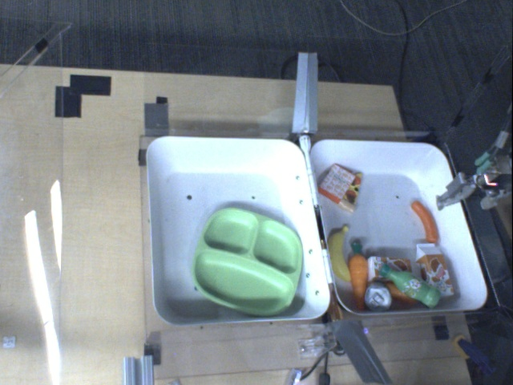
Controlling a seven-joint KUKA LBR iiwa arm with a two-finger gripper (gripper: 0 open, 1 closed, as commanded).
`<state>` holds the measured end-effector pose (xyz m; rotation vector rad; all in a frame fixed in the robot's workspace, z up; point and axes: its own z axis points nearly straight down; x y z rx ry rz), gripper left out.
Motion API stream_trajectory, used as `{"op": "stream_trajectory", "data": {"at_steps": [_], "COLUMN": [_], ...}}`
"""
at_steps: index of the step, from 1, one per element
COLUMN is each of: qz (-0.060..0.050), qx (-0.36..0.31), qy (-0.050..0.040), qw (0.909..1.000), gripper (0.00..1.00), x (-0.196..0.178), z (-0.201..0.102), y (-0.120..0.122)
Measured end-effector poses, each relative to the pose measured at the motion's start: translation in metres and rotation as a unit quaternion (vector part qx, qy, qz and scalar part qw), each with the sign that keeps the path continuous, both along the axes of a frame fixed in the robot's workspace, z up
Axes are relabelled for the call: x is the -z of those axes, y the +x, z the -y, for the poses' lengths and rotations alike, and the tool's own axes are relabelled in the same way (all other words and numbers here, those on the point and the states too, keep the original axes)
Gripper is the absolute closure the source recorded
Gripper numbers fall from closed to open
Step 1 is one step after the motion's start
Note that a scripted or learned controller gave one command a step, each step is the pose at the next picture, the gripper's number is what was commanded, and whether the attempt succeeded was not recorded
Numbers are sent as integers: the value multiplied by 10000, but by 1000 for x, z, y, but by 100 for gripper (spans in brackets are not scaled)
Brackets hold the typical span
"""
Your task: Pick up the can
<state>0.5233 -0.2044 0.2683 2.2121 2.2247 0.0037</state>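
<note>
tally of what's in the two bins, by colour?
Green: 2, divided plate, bottle
Orange: 2, carrot, sausage
Yellow: 1, banana
Silver: 1, can
Printed packs: 3
Total: 9

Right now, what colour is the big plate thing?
Light green; the divided plate shows in the camera view.

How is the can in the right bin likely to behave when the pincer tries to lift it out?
The can looks rigid and metallic, so it probably won't flex but may be slippery. It sits crowded among the carrot, the green bottle and a carton, so neighbours would likely shift. Being round, it could roll if knocked over.
</note>
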Motion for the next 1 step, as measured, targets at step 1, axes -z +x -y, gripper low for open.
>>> {"op": "stream_trajectory", "data": {"at_steps": [1], "qz": [-7], "qx": [-443], "qy": [3], "qw": [9990], "gripper": [0], "x": [81], "z": [-77], "y": [-35]}}
